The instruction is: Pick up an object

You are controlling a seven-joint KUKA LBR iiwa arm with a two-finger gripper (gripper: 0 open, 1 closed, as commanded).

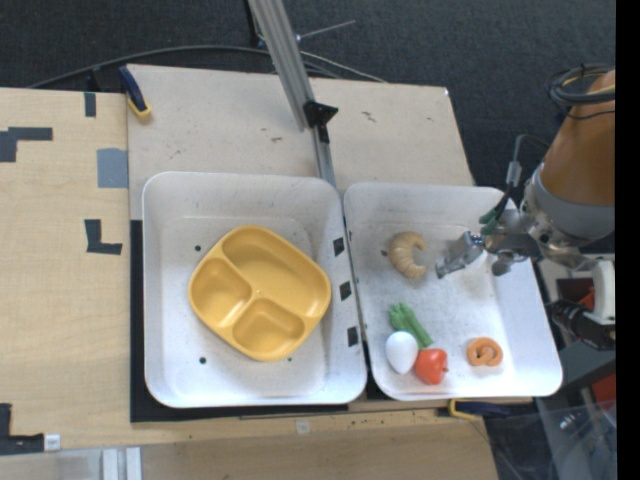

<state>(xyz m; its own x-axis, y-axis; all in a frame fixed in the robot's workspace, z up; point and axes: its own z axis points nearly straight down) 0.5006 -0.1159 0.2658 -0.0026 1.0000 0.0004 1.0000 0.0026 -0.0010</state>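
Note:
The right bin (pixel 519 306) holds a tan croissant (pixel 407 254) near its middle. Along its front edge lie a white egg (pixel 401 351), a red tomato (pixel 431 365), a green leafy vegetable (pixel 409 322) and an orange ring-shaped pastry (pixel 485 352). My gripper (pixel 456 255) reaches in from the right and hovers just right of the croissant, a small gap apart from it. I see nothing held in it.
A yellow divided plate (pixel 260 290) lies in the left bin (pixel 160 268). A slanted metal pole (pixel 291 63) runs down to the bins' shared back edge. A blue and yellow clamp (pixel 135 94) sits on the bench at the back left.

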